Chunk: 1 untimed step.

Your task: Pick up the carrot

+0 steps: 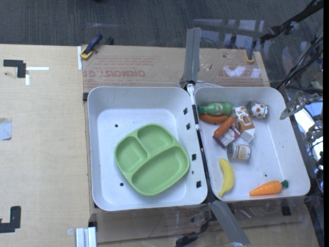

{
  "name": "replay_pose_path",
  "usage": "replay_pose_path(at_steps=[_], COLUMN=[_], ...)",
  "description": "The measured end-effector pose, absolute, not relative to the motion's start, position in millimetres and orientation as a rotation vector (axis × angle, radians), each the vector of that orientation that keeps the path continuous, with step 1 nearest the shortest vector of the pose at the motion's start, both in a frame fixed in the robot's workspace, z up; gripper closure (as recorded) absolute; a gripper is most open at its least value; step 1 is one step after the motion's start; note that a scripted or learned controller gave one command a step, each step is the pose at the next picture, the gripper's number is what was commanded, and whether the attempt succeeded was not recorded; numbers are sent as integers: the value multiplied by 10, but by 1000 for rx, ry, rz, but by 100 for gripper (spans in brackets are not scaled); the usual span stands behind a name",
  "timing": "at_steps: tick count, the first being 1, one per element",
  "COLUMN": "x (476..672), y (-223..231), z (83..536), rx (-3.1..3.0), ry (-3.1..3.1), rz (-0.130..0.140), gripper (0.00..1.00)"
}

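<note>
One carrot [267, 188], at 5 o'clock in the right bin [288, 138], looks light, rigid, smooth: grasp mid-body; pincer state cannot be told.

Two bins sat side by side, the left bin [97, 153] holding a divided plate [151, 159] near its middle. In the right bin [288, 138], a bottle [216, 108], cartons [239, 125] and a can [240, 151] clustered toward the upper left; a banana [226, 176] lay below them, and the carrot [268, 188] lay at lower right.
</note>
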<state>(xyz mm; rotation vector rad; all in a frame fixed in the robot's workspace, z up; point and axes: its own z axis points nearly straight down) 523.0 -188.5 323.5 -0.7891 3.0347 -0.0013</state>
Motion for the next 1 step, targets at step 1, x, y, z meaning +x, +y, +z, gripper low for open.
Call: replay_pose_path(at_steps=[1], x=[5048], y=[-2212], z=[2111], rx=[-944], ry=[2994], rz=[2], gripper=[0])
